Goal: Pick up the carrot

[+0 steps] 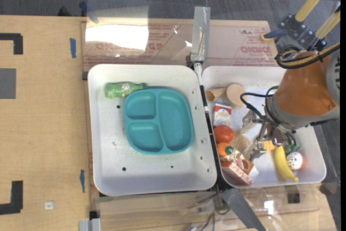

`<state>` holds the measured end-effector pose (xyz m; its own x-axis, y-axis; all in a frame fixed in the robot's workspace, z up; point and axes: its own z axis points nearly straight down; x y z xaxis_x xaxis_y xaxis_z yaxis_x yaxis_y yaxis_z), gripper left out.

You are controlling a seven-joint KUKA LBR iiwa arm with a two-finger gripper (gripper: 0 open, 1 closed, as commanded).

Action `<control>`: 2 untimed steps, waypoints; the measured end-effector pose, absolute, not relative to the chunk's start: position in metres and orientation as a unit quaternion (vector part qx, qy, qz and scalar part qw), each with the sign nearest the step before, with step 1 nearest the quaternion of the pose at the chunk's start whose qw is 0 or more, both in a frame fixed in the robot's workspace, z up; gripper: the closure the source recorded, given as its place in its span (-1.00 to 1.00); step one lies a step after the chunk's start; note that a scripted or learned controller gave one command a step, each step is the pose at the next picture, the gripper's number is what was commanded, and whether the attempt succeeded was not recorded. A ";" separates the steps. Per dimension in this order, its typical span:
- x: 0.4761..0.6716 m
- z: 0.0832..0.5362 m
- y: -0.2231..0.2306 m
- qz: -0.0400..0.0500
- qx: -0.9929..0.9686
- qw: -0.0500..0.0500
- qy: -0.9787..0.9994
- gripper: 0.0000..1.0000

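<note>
You are at the approach step: the pincer (266, 140) hangs low in the right white plastic bin (319, 173), and whether it is clenched or released cannot be told. The small orange carrot (223, 149) lies just left of it, beneath the red tomato (223, 133). In my judgement, your next move calls for shifting left over the carrot and descending cleanly between its close neighbours.

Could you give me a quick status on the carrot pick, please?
Two-finger gripper low inside right white bin, fingers unclear. Small orange carrot lies among clutter, not seen held. Red tomato and yellow banana nearby.
</note>
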<state>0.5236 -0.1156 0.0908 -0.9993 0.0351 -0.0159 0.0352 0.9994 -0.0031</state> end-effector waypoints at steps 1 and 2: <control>0.484 0.090 -0.135 -0.001 0.015 0.008 1.000 -1.00; 0.488 0.103 -0.135 -0.002 0.014 0.014 1.000 1.00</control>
<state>0.4883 -0.1345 0.1031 -0.9992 0.0278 -0.0278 0.0279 0.9996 -0.0044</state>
